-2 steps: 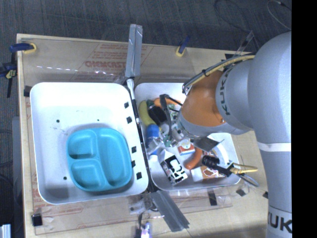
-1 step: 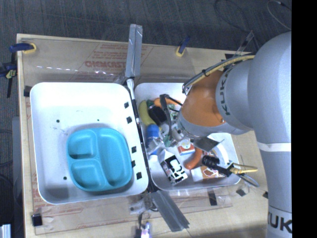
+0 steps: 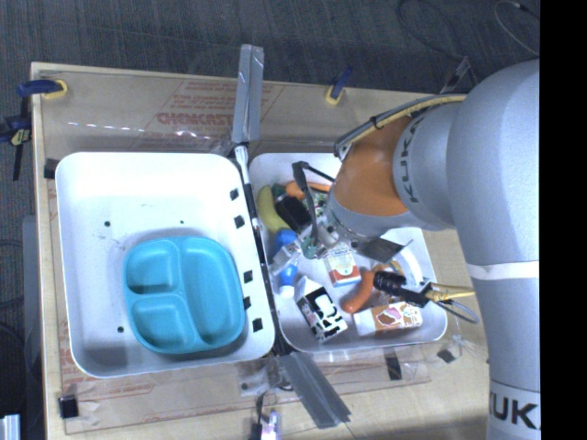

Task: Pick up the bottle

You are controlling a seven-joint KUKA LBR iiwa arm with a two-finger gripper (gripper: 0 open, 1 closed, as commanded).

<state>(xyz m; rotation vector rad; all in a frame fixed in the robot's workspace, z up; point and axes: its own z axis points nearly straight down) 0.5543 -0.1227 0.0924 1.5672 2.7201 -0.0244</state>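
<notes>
Arm (image 3: 431, 168) reaches low into the right bin (image 3: 431, 337), wrist over the clutter at its 10 o'clock, likely lining up a grasp. Bottle (image 3: 286, 266) lies near the divider wall. State of the jaws: cannot tell.

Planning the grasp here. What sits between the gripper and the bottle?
Nothing visible. The gripper hangs in the right bin, beside the bottle lying at the bin's left wall. A banana and a dark item crowd the bottle's far end.
</notes>
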